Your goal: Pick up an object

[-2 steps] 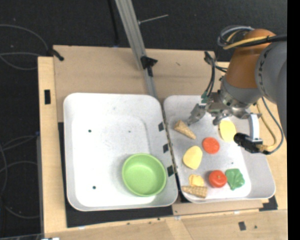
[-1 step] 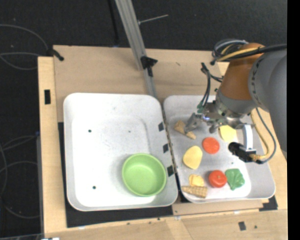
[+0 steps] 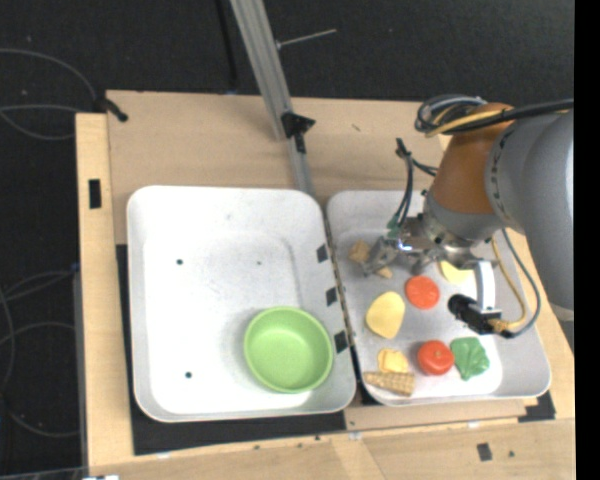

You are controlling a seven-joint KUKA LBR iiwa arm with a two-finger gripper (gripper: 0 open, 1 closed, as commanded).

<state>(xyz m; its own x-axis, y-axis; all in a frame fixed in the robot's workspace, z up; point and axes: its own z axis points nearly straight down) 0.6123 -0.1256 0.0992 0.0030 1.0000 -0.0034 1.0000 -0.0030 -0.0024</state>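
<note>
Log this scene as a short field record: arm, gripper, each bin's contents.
arm: reaches in from the right over the right bin
gripper: low at the right bin's upper left, by a small tan piece
left bin: green bowl
right bin: yellow piece, two red-orange pieces, green piece, waffle cone

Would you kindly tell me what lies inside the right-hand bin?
The right bin holds two orange-red pieces, yellow pieces, a green piece and a waffle-like piece. The arm covers its upper part.
</note>
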